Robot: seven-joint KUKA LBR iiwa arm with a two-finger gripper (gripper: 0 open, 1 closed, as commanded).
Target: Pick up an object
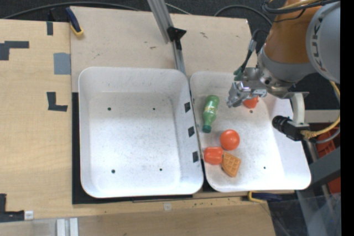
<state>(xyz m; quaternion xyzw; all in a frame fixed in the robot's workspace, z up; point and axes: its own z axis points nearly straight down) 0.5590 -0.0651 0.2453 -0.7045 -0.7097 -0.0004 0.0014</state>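
The pincer (241, 98) is seen over the right bin (287, 174), an orange-red object (251, 101) touching its tips; whether it is pinched cannot be told. The green bottle (209, 112) lies just left, long axis roughly upright.

text: "KU", probably KUKA | on: grey arm (331, 36) | else: none legible

Grey arm (332, 36), orange band (293, 27), black cables looped on top, metal gripper (242, 94), KUKA lettering
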